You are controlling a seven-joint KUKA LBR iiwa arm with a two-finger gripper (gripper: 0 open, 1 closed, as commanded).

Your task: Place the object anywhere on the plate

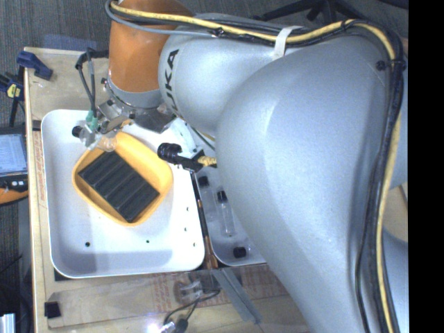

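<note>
From above, the grey arm [298, 137] is covering most of the right bin [229, 252]. The gripper [97, 127] is hovering over the left bin's [125, 255] far corner. Just below it, a yellow plate [159, 168] is carrying a black ribbed object [118, 186]. A blue clamp [31, 64] is sitting left of the gripper.

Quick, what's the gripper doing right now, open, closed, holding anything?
Gripper: cannot be told; it sits at the upper edge of the yellow plate, and no object is visible between its fingers.
</note>
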